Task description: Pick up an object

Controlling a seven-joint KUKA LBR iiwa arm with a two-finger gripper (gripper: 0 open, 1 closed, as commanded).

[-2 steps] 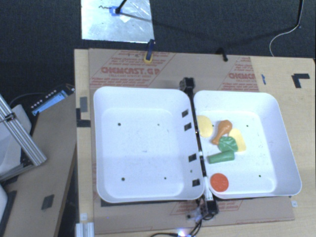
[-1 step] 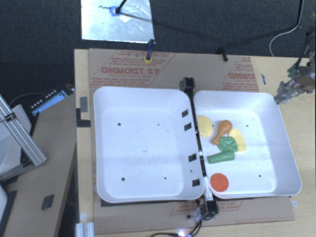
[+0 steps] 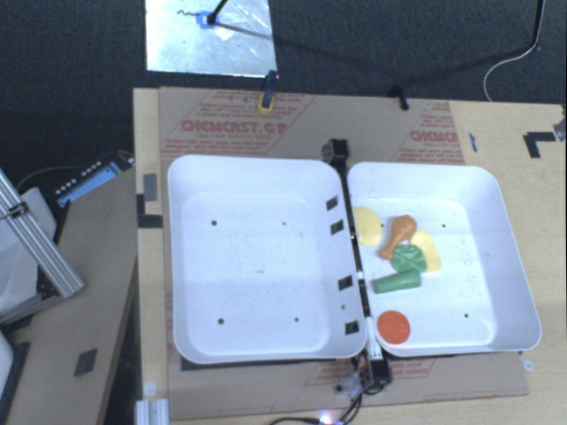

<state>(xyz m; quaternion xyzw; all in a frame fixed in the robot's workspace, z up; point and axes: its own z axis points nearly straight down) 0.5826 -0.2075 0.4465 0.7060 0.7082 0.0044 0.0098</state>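
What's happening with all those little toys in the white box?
Two white bins sit side by side on a bench. The right bin holds a small pile of toy food: an orange drumstick, a green piece, two yellow pieces, and a round orange-red one lying apart near the front. The left bin sits beside it. Nothing has been picked up yet; every toy lies on the bin floor.

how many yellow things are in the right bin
2. One yellow piece lies by the divider at the left of the right bin. The other sits right of the green pieces, partly under them, so more could be hidden.
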